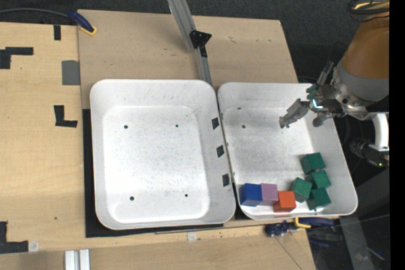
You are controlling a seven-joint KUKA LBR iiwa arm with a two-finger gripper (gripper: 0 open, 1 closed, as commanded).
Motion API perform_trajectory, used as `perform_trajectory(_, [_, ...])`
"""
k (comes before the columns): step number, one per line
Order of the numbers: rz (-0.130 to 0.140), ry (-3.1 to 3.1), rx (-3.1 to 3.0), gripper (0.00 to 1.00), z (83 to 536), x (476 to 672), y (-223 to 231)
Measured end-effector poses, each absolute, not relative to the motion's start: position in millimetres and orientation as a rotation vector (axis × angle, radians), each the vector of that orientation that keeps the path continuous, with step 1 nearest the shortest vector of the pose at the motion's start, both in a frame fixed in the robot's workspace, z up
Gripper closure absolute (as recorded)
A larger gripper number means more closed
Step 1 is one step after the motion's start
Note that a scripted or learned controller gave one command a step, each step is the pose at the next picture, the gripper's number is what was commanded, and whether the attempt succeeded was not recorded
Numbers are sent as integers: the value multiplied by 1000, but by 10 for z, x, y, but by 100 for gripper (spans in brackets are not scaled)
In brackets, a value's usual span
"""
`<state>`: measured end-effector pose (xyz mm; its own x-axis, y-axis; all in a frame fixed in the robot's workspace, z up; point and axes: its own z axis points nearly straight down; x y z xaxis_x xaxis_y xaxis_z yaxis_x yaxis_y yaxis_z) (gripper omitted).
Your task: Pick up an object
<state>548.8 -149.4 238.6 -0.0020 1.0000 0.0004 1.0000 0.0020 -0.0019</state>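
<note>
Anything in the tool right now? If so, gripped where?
Nothing held. The tool hangs over bare floor of the right bin, nothing between its fingers. The blocks lie apart from it in the bin's near corner.

Two white bins are seen, the left bin (pixel 155 148) and the right bin (pixel 266 142), both finely speckled with dark flecks; four small black dots are marked on the left one's floor. In the right bin a blue block (pixel 251 193), a pale purple block (pixel 269 191) and an orange block (pixel 286 200) are shown, with four dark green blocks (pixel 314 179) beside them. The bench (pixel 38 129) is coloured light tan wood and patterned with black tape marks and one grey patch (pixel 71 72). The arm (pixel 367 60) is banded orange above grey. A silver pole (pixel 180 3) is tipped with a black clamp. A blue-and-yellow clip (pixel 82 20) is seen.
</note>
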Motion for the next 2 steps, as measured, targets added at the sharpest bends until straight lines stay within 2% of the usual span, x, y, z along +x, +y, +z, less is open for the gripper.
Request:
perform_trajectory(1, [1, -2223, -2219, 0, 2389, 5490, -1496])
perform_trajectory(2, [7, -2219, -2218, 0, 1912, 5437, -1562])
